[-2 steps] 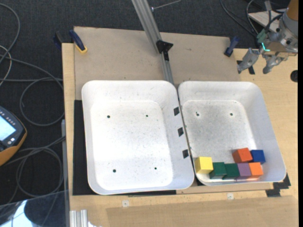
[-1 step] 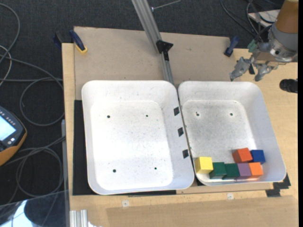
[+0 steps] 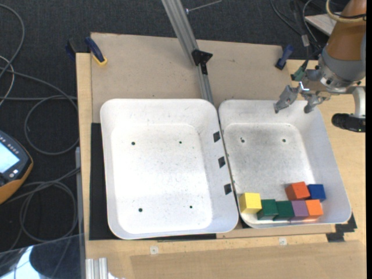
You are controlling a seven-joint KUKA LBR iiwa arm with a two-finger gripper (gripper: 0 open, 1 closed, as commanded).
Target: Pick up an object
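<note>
Your gripper (image 3: 297,102) hangs over the far rim of the right bin (image 3: 331,150), near its far right corner, its two grey fingers (image 3: 284,102) spread apart with nothing between them and touching nothing you can make out. You have two white bins side by side: the left bin (image 3: 116,127) with only dark speckling and four small dots on its floor, the right bin with all the blocks clustered at its near edge. Reading that cluster from the left: yellow block (image 3: 251,201), green block (image 3: 268,208), a darker green block (image 3: 284,210), purple block (image 3: 300,208), orange block (image 3: 314,208); behind these, a red-orange block (image 3: 297,190) and blue block (image 3: 317,191). Every block sits well apart from the gripper, at the opposite end of the bin.
</note>
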